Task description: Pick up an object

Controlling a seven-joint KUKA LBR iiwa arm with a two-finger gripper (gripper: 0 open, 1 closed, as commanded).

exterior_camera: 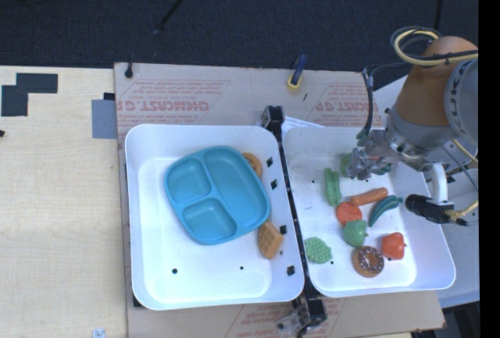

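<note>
My gripper (362,165) hangs over the upper middle of the right bin (437,274), pointing down from the grey arm with the orange band (430,87). Just below and left of it lies a green cucumber (333,188). An orange carrot (367,196) lies right under it. Further down are a red tomato (348,212), a green pepper (355,233), a dark green pod (384,209), a red pepper (393,245), a brown donut (367,261) and a green leafy piece (318,250). Nothing shows in the gripper's grasp.
The left bin (156,274) holds a blue divided plate (216,193), a waffle piece (270,240) at the plate's lower right and a brown pastry (253,165) tucked under its upper right. A black divider (285,196) separates the bins. Black cables (426,208) hang off the arm at the right.
</note>
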